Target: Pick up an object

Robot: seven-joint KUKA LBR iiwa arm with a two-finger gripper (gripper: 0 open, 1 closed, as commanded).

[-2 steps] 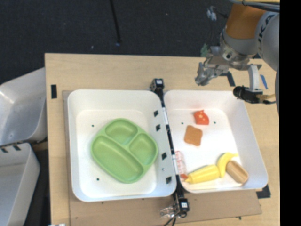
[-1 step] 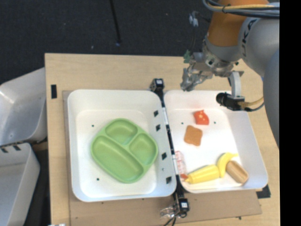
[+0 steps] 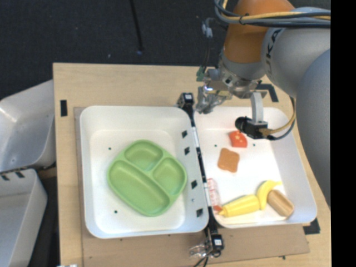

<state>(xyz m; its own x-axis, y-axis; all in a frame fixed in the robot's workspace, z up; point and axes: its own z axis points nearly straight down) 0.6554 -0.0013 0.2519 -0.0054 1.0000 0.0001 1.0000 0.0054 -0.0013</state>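
Gripper [image 3: 208,100] over right bin [image 3: 297,166] far-left corner, grip state not readable | red piece [image 3: 238,139], brown piece [image 3: 228,160] lie apart on floor | you risk clipping the bin divider [image 3: 196,149].

right bin [image 3: 289,166]: centre floor open | food clustered near front wall | arm [image 3: 250,32] overhangs back

Glossy plastic green plate [image 3: 147,177], matt wooden bench [image 3: 68,88].
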